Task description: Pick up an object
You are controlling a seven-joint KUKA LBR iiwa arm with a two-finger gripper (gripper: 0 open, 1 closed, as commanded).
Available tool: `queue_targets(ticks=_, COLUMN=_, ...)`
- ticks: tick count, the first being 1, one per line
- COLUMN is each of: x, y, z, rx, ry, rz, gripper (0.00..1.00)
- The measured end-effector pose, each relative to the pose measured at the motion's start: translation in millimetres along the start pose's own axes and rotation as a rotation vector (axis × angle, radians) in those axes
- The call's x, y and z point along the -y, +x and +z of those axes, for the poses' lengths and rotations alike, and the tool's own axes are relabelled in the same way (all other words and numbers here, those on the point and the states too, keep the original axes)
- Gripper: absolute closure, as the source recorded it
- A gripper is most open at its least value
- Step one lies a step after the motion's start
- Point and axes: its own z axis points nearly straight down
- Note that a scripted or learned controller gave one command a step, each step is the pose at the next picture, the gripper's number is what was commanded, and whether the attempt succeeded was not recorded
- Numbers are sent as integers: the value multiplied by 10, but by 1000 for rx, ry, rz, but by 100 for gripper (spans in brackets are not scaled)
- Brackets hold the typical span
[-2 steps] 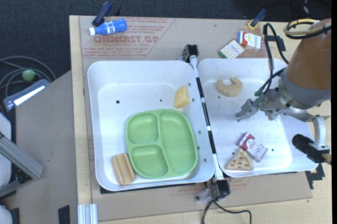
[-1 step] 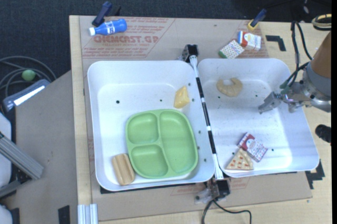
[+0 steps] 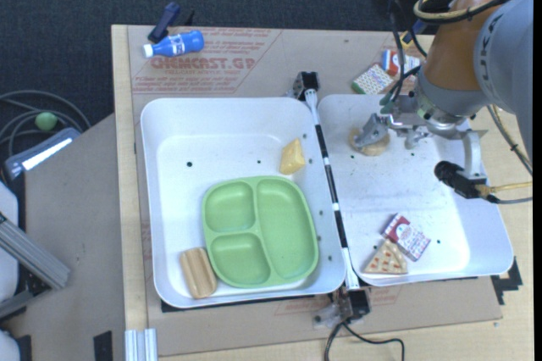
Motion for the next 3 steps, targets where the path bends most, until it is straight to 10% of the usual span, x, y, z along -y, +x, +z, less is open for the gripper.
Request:
queue_targets(ticks=2, x=-519, y=-199, z=544, rx=2, ry=-1, rz=1, gripper=0)
queue_targets(ticks=3, x=-527, y=-197, z=438, rx=4, ry=-4, rz=0, gripper=100)
